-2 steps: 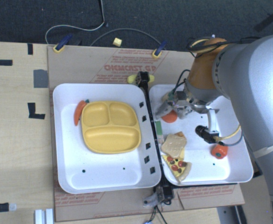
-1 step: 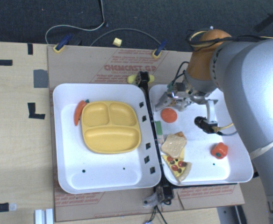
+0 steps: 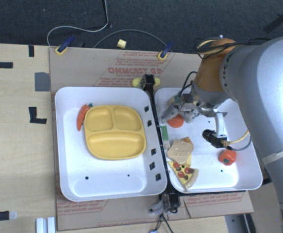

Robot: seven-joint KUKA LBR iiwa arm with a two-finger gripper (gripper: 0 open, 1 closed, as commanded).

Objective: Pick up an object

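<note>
My gripper (image 3: pixel 177 114) hangs low over the upper left part of the right bin (image 3: pixel 243 178), open. Its grey fingertips stand either side of a small red-orange round piece (image 3: pixel 176 122) that lies on the bin floor just below them; the piece is not lifted. A slice of toast (image 3: pixel 180 150) and a pizza slice (image 3: pixel 185 173) lie nearer the front of the same bin. A red tomato-like piece (image 3: pixel 227 157) rests toward the right.
The left bin (image 3: pixel 69 178) holds a yellow divided plate (image 3: pixel 115 131) with an orange carrot (image 3: pixel 82 116) beside its left edge. A black divider rail (image 3: pixel 153 130) runs between the bins. The arm's grey body covers the right bin's far right side.
</note>
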